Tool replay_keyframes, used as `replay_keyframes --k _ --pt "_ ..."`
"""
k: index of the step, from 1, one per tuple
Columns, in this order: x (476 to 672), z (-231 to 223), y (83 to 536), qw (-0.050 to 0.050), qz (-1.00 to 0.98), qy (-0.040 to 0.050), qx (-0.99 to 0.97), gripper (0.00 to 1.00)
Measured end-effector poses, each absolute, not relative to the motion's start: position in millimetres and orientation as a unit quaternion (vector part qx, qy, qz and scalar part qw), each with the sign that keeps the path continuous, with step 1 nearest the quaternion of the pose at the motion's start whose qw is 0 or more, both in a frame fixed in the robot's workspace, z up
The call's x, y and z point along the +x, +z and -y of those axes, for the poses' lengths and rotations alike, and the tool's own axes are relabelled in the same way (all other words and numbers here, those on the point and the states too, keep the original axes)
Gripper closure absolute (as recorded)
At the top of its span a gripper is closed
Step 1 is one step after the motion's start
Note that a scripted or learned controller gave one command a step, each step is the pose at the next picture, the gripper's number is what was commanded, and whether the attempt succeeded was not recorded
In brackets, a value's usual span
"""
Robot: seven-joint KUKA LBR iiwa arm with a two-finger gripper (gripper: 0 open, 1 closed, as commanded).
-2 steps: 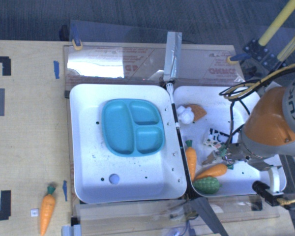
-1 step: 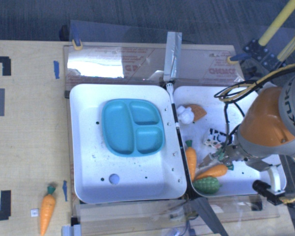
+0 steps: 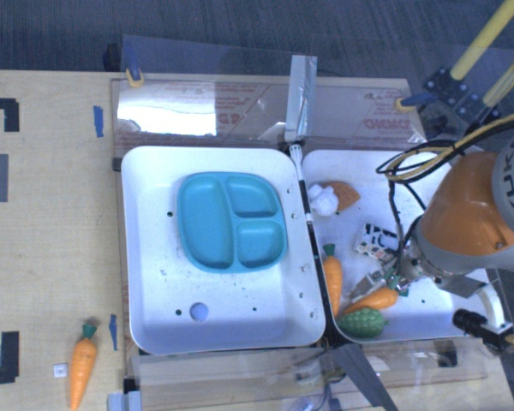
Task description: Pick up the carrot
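two white bins sit side by side on the bench, and from the overhead camera the left bin [image 3: 146,229] has a blue divided plate [image 3: 233,219] in it while the right bin [image 3: 428,315] is where the work is going on. the arm [image 3: 471,212], with its orange band, comes in from the right and its gripper [image 3: 392,279] is down low near the front of that bin, just beside a small orange carrot [image 3: 375,299] that lies tilted on the floor of the bin. a second carrot [image 3: 332,282] lies along the divider wall, nearly upright in the picture, and a third carrot [image 3: 82,364] is well apart, out on the wooden bench to the left. a green bumpy vegetable [image 3: 362,322] sits just in front of the tilted one, and a white puffy thing [image 3: 325,199] with a brown piece rests near the back. i cannot tell from this angle whether the tool is spread wide or pinched in, and nothing is plainly held. to do this step well, i'd judge it should centre over the tilted piece, line up across its narrow width, settle low, and keep clear of the green neighbour before closing.
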State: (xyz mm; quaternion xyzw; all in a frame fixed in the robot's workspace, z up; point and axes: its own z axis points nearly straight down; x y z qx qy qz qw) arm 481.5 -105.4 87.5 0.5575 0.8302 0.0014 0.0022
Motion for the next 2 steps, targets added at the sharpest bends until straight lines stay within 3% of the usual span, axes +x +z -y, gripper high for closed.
replay_keyframes --k 1,2 --pt "484.0 105 99 0.006 -0.830 0.0030 0.558 1.00" --pt "480.8 115 153 0.002 -0.866 0.0008 0.500 1.00"
